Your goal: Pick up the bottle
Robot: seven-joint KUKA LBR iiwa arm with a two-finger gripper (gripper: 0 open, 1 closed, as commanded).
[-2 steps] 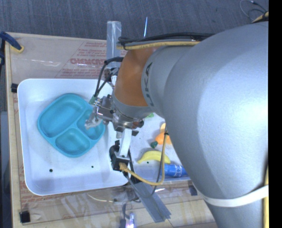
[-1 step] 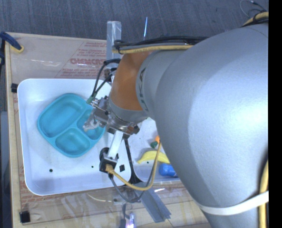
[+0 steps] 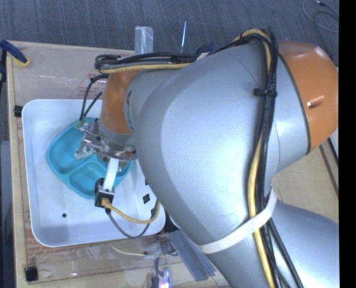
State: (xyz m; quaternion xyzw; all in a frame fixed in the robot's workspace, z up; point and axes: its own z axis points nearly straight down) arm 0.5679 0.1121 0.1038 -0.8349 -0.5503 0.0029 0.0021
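Gripper (image 3: 96,152) on my grey arm sits low over the translucent blue plastic bottle (image 3: 69,161) in the shallow white bin (image 3: 30,179), presumably positioned for grasping; its grip I cannot tell.

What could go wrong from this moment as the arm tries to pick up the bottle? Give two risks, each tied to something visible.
1. The gripper sits over the turquoise sectioned plastic dish in the shallow white bin; it may catch the dish instead of a bottle.
2. The looping yellow cable hangs low near the bin's floor and could snag or drag things.
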